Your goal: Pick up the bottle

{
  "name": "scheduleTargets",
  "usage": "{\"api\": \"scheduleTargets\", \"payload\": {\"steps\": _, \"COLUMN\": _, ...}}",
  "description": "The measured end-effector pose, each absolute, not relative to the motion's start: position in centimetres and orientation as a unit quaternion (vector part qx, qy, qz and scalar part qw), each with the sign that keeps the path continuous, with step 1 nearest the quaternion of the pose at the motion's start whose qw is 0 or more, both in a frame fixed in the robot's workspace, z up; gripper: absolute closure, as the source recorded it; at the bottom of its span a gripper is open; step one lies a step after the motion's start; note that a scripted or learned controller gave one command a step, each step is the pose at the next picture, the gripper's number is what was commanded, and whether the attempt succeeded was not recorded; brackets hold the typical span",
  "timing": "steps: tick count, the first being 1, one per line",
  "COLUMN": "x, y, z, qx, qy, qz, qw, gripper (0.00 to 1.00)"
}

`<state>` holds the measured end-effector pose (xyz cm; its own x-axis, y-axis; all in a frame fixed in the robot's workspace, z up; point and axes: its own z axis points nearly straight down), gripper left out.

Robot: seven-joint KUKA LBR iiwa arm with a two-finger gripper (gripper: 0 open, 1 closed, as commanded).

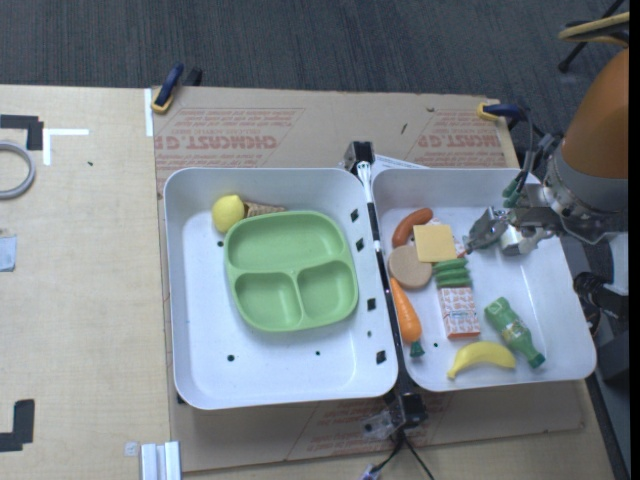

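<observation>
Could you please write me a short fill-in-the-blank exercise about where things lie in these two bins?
1. The green plastic bottle lies in the ____ white bin as the camera sees it.
2. The three-compartment tray in the other white bin is coloured ____.
3. The yellow banana lies directly beside the ____.
4. The tool hovers near the yellow ____ slice.

Missing words: right; green; bottle; cheese

Below the jaws, the green bottle [514,332] looks like glossy plastic; both white bins [190,298] smooth plastic; the desk [80,298] matt wood.
</observation>
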<state>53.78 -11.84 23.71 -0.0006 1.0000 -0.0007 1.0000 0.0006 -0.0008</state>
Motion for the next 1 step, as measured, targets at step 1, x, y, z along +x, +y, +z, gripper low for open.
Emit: {"api": "scheduleTargets", "payload": {"steps": 1, "x": 48.18, "y": -14.73, "z": 10.26, "qx": -0.745, "qy": -0.667, "qz": 0.0000, "qw": 0.000, "gripper": 0.00}}
